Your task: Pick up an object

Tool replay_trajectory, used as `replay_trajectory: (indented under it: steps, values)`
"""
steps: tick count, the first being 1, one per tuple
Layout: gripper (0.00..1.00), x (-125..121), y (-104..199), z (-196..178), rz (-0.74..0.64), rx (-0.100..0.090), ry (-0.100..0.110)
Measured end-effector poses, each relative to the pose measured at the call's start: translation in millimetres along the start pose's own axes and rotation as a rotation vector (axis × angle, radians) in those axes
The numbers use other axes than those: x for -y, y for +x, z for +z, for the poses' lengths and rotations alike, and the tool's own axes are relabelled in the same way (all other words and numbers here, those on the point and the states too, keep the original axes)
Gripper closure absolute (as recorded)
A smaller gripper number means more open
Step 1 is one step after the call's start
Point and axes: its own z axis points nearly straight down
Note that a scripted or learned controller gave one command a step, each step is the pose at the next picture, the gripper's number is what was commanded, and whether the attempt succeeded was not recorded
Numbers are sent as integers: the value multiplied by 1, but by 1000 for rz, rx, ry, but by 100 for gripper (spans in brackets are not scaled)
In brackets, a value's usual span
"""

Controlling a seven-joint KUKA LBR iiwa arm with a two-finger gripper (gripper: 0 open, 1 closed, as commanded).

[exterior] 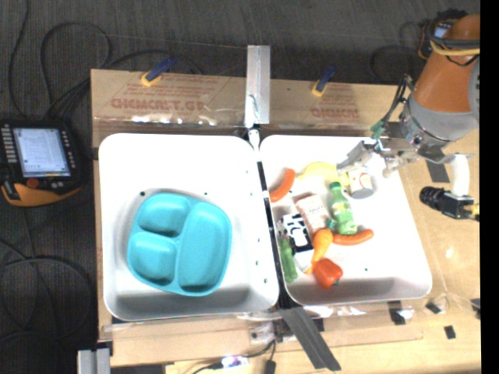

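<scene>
At the near edge of the bench a dark strap (312, 347) lies slanted across the wooden board, just below where the two bins meet. On the floor to the far left sits a handheld control pendant (37, 156) with a lit screen. The left bin (117, 162) holds a turquoise divided tray (179, 244), lying flat toward the near side. The right bin (405, 240) carries a heap of toys in its left half: a green stick-like piece (289, 262) along the dividing wall, a black-and-white patterned box (297, 230) beside it, an orange-red piece (281, 184) on the far left, and a pale carton (312, 209) in the middle. Near the front lies a red pepper (328, 272), with an orange carrot-like piece (320, 244) touching it from behind. A yellow banana (318, 168) lies at the far side, a green bottle (340, 207) stands right of the carton, and an orange carrot (353, 238) lies just by its base. The gripper (370, 156) hangs over the far right part of this bin, close above a small white cup-like object (359, 182); its fingers look spread apart, with nothing between them. Behind the bins, two clamps (157, 72) hold a cardboard sheet (179, 100).
</scene>
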Motion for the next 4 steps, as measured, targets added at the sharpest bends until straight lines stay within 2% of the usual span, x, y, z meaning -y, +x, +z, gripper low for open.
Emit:
replay_trajectory:
  steps: [1, 2, 3, 4]
  values:
    - [0, -13, -14, 137, 42, 4, -19]
    - [100, -13, -13, 128, 42, 1, -20]
    - [100, -18, 71, 10, -41, 1, 0]
    - [100, -18, 64, 57, -63, 3, 1]
